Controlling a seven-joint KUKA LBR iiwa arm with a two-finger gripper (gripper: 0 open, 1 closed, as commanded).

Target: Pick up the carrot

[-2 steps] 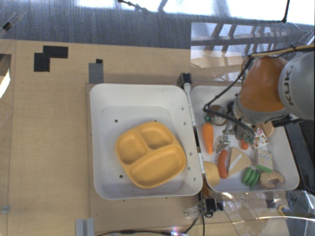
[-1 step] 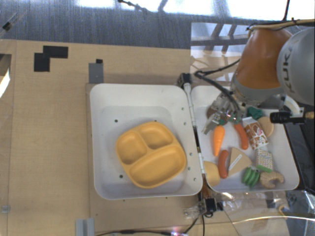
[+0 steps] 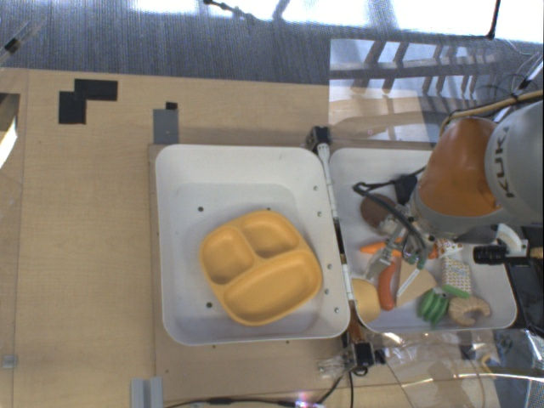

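Carrot [image 3: 371, 248] lies in the right bin [image 3: 340, 185], at nine o'clock from the gripper [image 3: 401, 255], just beside it. Whether the claw is apart or together cannot be told. A sausage [image 3: 388, 286] sits at six o'clock, green vegetable [image 3: 432, 305] at four. Yellow divided plate [image 3: 259, 267] occupies the left bin [image 3: 183, 177].
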